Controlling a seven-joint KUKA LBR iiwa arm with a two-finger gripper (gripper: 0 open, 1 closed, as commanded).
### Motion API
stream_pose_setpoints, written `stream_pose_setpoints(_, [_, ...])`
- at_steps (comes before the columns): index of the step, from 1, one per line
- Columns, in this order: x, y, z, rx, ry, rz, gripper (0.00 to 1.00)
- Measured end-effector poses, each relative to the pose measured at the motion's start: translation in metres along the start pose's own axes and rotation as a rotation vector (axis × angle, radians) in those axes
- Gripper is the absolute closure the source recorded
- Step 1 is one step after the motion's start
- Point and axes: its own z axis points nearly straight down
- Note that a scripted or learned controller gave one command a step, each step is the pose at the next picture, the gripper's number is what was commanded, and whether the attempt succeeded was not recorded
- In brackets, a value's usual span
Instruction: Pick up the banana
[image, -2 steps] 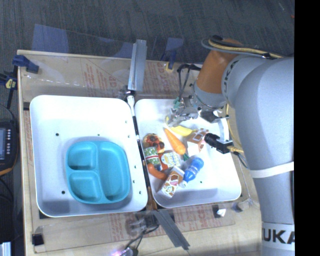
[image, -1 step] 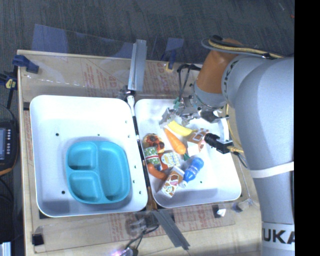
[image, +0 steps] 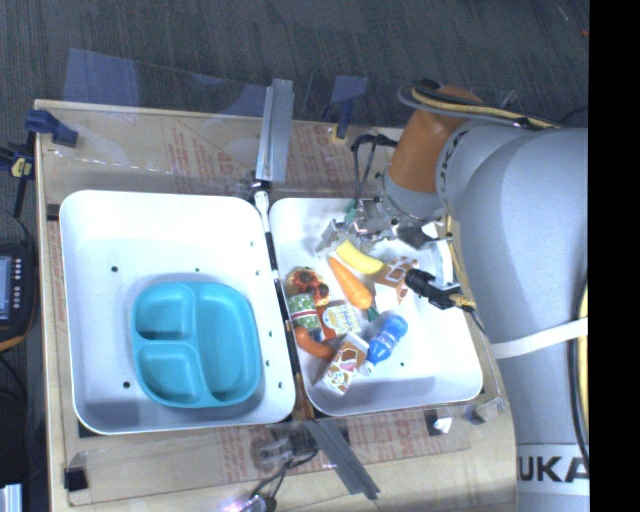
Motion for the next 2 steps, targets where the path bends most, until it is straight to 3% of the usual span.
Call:
stream_pose_setpoints(1, [0.002, 0.001, -0.010, 0.001, 0.000, -0.006, 1.00])
stream_pose_setpoints(2, [0.027, 0.002, -0.144, -0.001, -0.001, 0.247, 1.00])
